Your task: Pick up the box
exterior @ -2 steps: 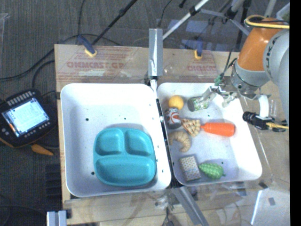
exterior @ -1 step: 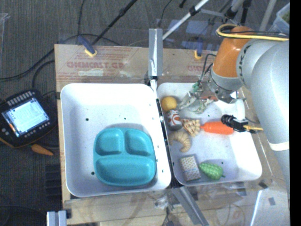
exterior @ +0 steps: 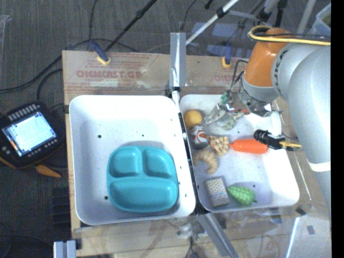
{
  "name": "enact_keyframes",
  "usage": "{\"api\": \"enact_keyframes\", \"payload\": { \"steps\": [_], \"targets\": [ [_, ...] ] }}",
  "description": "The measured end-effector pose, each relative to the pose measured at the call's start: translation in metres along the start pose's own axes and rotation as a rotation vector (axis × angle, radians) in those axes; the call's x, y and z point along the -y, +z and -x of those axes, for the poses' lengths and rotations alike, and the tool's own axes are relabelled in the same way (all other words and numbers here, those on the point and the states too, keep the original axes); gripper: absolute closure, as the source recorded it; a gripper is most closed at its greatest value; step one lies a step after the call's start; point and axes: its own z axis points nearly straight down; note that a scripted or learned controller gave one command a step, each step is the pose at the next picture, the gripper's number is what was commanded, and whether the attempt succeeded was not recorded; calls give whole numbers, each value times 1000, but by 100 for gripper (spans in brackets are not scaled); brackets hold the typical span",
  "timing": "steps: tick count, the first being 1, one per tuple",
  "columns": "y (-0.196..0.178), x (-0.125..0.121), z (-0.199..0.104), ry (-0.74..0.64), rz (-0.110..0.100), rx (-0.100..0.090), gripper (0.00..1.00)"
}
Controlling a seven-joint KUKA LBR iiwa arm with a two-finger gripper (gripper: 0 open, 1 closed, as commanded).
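Dark carpet floor with cables all around, a lit pendant (exterior: 27, 133) lying far left. On the desk (exterior: 121, 74), the left bin (exterior: 86, 112) has a teal tray (exterior: 142, 179). The right bin (exterior: 285, 190) holds the box (exterior: 216, 191) at its near edge beside a green toy (exterior: 241, 194), plus a carrot (exterior: 249, 147). The pincer (exterior: 228, 109) hovers at the far end, can't tell its state.
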Motion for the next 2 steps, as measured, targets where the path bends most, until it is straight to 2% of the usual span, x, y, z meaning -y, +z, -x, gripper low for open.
{"api": "enact_keyframes", "payload": {
  "steps": [1,2],
  "targets": [
    [-78,0,-108,-206,3,-3,100],
    [-80,-3,-153,-201,7,3,100]
  ]
}}
